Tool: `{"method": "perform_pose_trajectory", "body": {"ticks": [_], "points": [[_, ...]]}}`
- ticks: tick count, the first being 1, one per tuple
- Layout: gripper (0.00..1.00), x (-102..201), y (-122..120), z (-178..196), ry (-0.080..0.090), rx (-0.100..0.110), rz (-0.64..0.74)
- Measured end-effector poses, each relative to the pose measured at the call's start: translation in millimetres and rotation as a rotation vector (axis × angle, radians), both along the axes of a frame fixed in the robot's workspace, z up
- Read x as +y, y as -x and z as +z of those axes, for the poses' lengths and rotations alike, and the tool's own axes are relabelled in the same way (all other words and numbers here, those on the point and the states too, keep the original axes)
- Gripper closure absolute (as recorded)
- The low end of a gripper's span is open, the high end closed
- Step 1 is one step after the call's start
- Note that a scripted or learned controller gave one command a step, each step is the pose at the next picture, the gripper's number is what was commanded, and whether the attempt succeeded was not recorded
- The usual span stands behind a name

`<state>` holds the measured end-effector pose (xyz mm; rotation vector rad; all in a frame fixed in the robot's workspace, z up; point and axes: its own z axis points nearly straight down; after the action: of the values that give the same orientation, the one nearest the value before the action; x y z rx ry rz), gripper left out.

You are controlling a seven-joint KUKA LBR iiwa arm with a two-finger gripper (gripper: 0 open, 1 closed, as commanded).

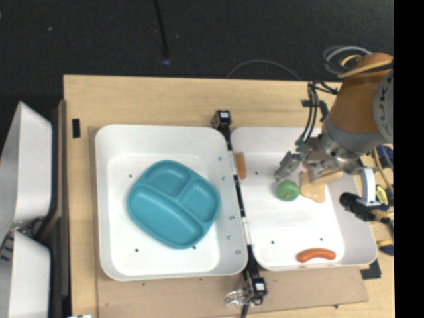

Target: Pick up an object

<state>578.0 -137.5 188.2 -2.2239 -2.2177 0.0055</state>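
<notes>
— Lowest in the frame, what lies in the right bin (265, 254)?
— An orange sausage-shaped toy (316, 255), near its lower edge. Higher up, a green ball (287, 190) sits just beside a tan block (315, 190).
— And the gripper (302, 165)?
— Just above the ball, fingers spread, nothing between them.
— The left bin (112, 244)?
— A teal divided plate (173, 203).

Arm (361, 105) cut off at right edge; tan object (316, 191) partly hidden beneath the jaws.
</notes>
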Motion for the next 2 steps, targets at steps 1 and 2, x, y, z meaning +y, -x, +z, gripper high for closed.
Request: {"method": "perform_pose_trajectory", "body": {"ticks": [1, 2], "points": [[0.0, 8, 5, -52, -0.001, 0.0, -0.002], [1.0, 7, 1, -35, -0.001, -0.013, -0.006]]}}
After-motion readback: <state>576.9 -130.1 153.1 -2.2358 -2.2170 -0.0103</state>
